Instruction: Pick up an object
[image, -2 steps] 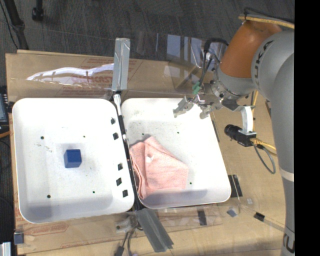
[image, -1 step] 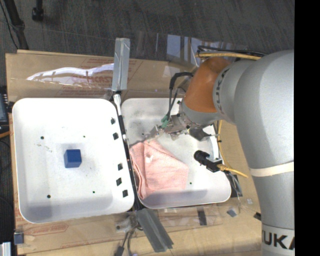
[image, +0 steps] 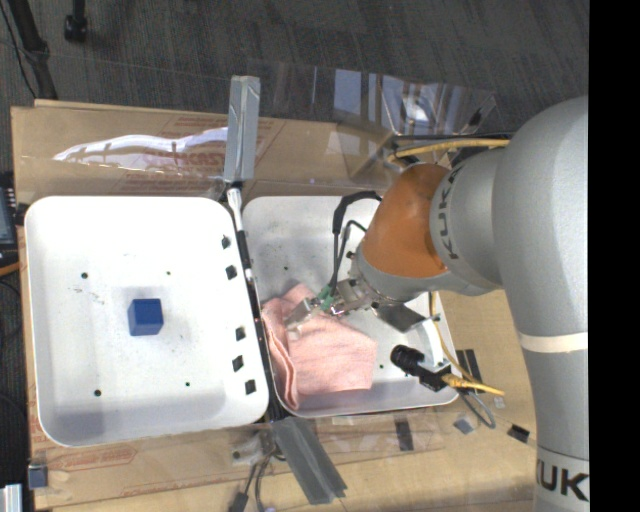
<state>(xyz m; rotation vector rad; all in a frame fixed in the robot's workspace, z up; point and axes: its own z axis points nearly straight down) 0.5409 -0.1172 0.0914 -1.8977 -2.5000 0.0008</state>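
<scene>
Light is even and fairly bright from overhead, whitening the floors of both bins (image: 60, 260) with little detail. Soft shadow gathers along the left bin's near wall and under the arm (image: 480, 230). Glare streaks the clear plastic sheet (image: 420, 105) at the top and the wrap on the cardboard (image: 130, 150). The dark floor stays dim. Focus is moderate, fine detail slightly soft

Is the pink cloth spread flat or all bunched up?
Bunched up. The pink cloth lies in folds and wrinkles in the right bin, against its left wall, with the gripper at its top edge.
</scene>
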